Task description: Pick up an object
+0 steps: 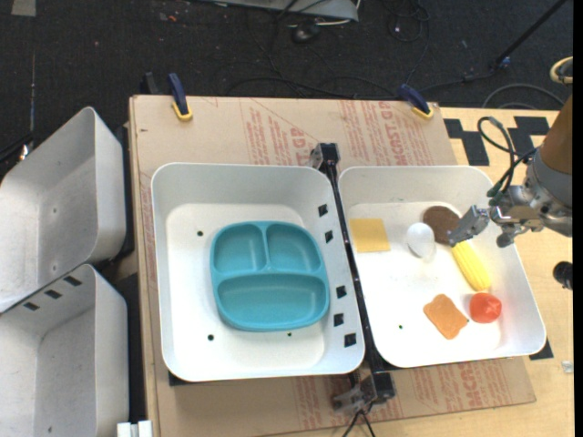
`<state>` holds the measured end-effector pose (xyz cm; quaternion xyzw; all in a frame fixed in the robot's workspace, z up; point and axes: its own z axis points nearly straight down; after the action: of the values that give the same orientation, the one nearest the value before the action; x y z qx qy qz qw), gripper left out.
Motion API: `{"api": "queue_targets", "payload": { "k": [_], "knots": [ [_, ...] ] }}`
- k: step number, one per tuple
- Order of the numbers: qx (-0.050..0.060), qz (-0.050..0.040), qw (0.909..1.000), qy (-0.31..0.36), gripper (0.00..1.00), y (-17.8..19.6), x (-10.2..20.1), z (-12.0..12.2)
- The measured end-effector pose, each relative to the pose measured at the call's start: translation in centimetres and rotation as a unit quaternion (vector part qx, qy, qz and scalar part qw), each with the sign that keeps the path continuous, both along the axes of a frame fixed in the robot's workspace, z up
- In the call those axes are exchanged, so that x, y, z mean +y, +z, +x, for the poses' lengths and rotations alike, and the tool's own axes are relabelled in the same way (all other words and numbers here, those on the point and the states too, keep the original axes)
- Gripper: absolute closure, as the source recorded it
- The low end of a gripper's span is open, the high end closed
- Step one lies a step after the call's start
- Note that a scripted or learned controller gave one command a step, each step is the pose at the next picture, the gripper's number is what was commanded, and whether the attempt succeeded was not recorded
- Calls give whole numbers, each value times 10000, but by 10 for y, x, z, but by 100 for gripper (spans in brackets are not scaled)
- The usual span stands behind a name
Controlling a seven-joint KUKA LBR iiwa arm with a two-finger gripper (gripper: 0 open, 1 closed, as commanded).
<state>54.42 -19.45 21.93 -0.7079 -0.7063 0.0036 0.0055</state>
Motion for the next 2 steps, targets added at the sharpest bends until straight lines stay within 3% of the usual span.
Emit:
{"api": "queue_targets", "payload": {
  "k": [1, 2],
  "knots": [
    [-63, -16, 10000, 17, 0, 7, 0, 3],
    [-48, -8, 10000, 30, 0, -46, 8, 10]
  ]
}}
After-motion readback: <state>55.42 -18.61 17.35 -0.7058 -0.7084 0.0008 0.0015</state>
